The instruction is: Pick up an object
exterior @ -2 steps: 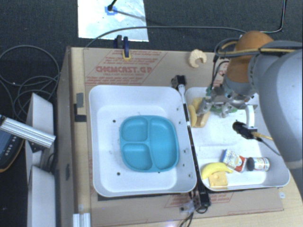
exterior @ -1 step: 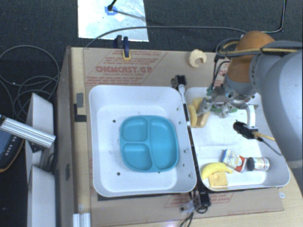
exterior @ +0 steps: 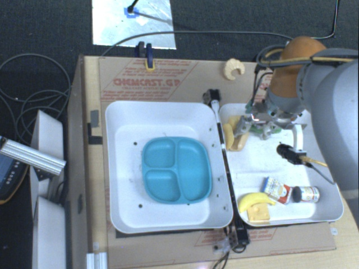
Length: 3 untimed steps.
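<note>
Two shallow white bins sit side by side on the cardboard-covered worktop [exterior: 157,80]. The left bin [exterior: 112,150] carries a blue divided plastic plate [exterior: 176,170], and the right bin [exterior: 252,167] holds the small things. The gripper [exterior: 255,126] hangs low over the far left corner of the right bin, just beside a pale yellow stubby piece [exterior: 234,138] that lies against the wall shared with the other bin. From where I stand I cannot tell how wide the gripper is, nor see anything held in it. That pale piece looks the likeliest pick. I'd guess it is light, smooth moulded plastic, stiff enough to pinch but apt to slip, so a hold across its narrow middle seems safest, though the wall crowds one side. Nearer the front lie a yellow toy banana [exterior: 251,199] touching a yellow cheese-like wedge [exterior: 259,213], a small blue, white and red box [exterior: 274,188], and a small red-banded bottle [exterior: 303,195] on its side.
</note>
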{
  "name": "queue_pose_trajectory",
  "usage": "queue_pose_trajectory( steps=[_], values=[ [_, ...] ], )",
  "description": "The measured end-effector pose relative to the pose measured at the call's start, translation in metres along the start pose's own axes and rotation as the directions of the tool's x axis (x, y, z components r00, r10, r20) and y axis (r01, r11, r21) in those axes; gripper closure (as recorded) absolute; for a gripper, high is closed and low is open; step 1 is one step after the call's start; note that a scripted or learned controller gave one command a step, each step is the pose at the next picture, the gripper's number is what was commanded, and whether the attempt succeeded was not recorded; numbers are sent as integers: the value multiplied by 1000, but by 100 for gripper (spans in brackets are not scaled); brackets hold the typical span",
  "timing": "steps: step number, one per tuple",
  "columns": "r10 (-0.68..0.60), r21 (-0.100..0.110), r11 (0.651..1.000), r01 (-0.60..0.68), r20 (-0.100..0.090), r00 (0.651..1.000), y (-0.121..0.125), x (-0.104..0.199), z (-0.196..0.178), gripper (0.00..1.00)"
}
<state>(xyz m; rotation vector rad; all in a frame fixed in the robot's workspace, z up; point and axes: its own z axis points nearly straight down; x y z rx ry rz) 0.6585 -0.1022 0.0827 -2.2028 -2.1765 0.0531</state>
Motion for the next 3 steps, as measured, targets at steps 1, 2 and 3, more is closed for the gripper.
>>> queue_pose_trajectory(
  steps=[1,2,3],
  values=[
    [2,-4,1000,-2,14,1000,0,5,0,0],
    [-2,-5,1000,2,12,1000,0,7,-11,100],
    [-14,-60,998,14,8,1000,-66,38,-99,100]
  ],
)
